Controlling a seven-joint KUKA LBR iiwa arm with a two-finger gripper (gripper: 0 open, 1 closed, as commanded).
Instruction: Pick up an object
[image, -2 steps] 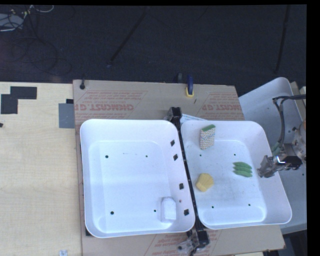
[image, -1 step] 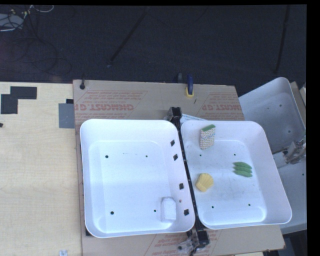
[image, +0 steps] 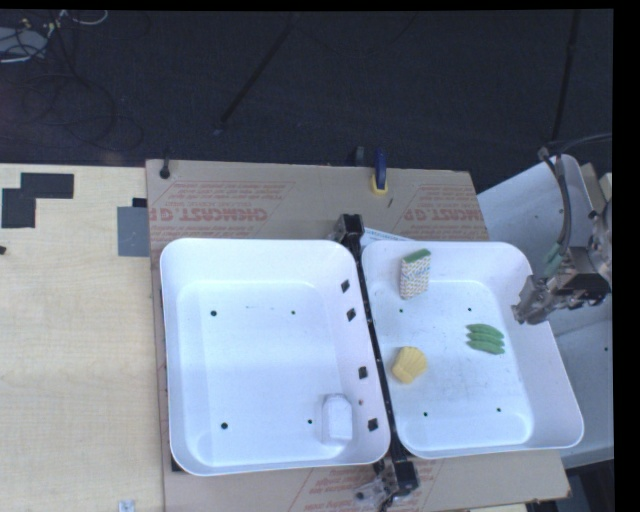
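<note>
- Surface (image: 70, 330): light wood, carries a cardboard sheet (image: 300, 200); both bins sit on the sheet, prob. to keep them level and in a fixed ref. position for the program.
- Left bin (image: 200, 270): white, shallow. Holds one pale, whitish item (image: 336, 418) near its lower right corner, close to the divider wall. Low contrast vs. bin floor; type cannot be determined.
- Right bin (image: 540, 400): white, shallow, butted against left bin along black clips (image: 362, 340). Clips appear to lock the two bins together so neither shifts under contact.
- Arm (image: 580, 215): enters from the right, wrist over the right bin's right rim. Posn. looks like a standby or approach pose outside the bin floor.
- End effector (image: 528, 306): at the right bin's right rim, nothing seen between its parts. Open/closed state: cannot tell; too small and dark.
- Candidate objs., right bin, all lying loose and well apart, which leaves grasp clearance around each:
- Sponge block (image: 415, 273): pale w/ green top, upper left of bin, well apart from end effector.
- Yellow item (image: 409, 365): bin centre-left, near the divider, far from end effector.
- Green pods (image: 486, 339): nearest obj., just left of and slightly below end effector; judged the likeliest pick.
</note>
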